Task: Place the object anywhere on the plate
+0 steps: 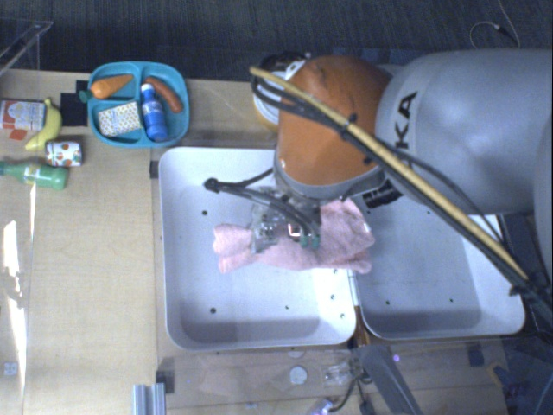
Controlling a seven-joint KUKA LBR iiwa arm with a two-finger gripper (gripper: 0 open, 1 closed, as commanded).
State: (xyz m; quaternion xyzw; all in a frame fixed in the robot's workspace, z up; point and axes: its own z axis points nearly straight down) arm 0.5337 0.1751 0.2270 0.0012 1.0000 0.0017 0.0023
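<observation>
arm casing (484,128): smooth, rounded, pale grey shell, catching soft light along its upper curve
marking (399,121): dark block letters showing on the grey shell, partly cut off by the curve
band (328,128): glossy orange dome sitting next to the grey shell, reflecting a faint highlight
cable (389,158): tan hose running diagonally across the orange band and grey shell, with thin black lines running beside it
clip (350,126): small dark fastener gripping the hose partway along
gripper (285,227): dark metal assembly with black struts and a small green part, looking blurred; finer detail is not showing
</observation>
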